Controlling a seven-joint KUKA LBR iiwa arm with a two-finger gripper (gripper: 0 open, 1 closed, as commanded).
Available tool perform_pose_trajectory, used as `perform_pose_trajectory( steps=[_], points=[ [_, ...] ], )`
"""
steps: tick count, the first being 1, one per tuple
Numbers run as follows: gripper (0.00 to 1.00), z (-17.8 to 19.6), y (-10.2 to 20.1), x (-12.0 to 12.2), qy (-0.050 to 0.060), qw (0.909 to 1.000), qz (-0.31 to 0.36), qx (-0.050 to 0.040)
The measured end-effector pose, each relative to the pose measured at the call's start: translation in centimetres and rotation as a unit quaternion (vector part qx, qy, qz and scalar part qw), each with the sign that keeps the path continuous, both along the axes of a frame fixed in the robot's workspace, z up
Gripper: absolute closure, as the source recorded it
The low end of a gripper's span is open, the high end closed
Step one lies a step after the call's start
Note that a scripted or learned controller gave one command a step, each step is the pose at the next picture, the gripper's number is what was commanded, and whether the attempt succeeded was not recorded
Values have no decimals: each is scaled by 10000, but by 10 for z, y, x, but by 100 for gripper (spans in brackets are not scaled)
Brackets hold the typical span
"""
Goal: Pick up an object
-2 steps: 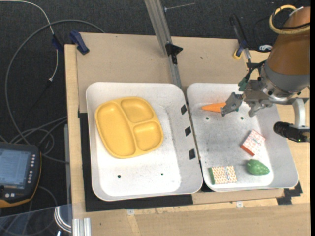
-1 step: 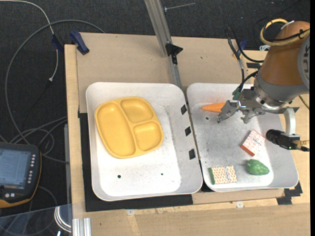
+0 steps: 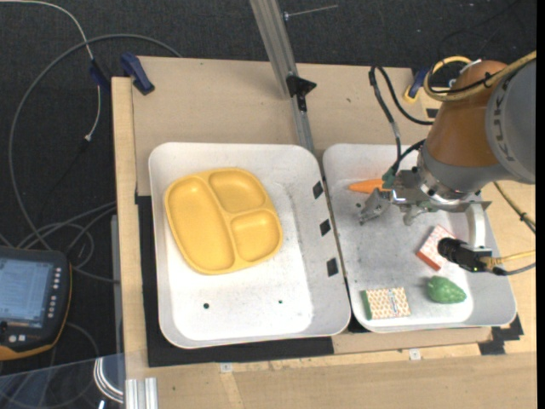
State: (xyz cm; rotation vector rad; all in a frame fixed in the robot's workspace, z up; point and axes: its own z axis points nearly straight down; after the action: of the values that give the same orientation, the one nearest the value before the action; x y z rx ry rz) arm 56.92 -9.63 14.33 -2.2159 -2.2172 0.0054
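Right bin (image 3: 341, 254) contents, 4 candidates:
- carrot (image 3: 368, 186): orange, tapered, lying flat near far-left edge, tip pointing left, right end partly hidden under the arm.
- card (image 3: 434, 244): red/white, flat, tilted, mid-right, right part covered by a black piece of the arm.
- green lump (image 3: 446, 290): rounded, near-right corner, just below the card.
- patterned pad (image 3: 386, 302): flat, rectangular, green edges, at near wall, left of the lump.

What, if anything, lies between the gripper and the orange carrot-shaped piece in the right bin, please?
Nothing visible does. The gripper hangs over the upper part of the right bin, with the orange carrot-shaped piece right beside it toward the bin's top edge. The red-and-white box, green lump and patterned card all lie further down the bin, off that line.
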Motion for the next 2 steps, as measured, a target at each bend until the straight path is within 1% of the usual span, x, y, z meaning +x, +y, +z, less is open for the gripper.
perform_pose_trajectory(
  steps=[1, 2],
  points=[
    [100, 15, 0, 2, -40, 10000, -2, -3],
    [100, 79, 3, 2, -78, 10000, 7, -16]
  ],
)
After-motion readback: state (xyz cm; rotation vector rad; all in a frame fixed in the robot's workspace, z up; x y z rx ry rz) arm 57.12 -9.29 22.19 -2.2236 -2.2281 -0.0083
